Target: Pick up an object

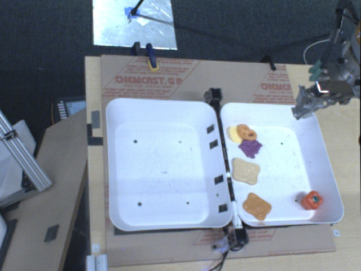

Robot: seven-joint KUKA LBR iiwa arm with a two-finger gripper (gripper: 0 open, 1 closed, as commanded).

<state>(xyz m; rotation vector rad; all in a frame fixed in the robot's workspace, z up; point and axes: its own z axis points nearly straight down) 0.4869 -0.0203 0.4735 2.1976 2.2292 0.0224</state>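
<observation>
While you look over the right bin (324, 151), note the red-orange round object (310, 200) in its near right corner, too round to show a long axis. Along its left edge lie a ringed pastry (246, 132), a purple cluster (250, 147), and two toast-like pieces (246, 171), (257, 206). Cardboard (152, 78) on the tabletop reads "CHEMCAST GP". Whether the fingers (300, 110), over the bin's far right corner, are parted, you cannot tell.

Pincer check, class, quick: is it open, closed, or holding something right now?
Pincer: cannot be told whether open or closed; nothing seen in it. It hangs over the right bin's far right corner, apart from the food items.
</observation>
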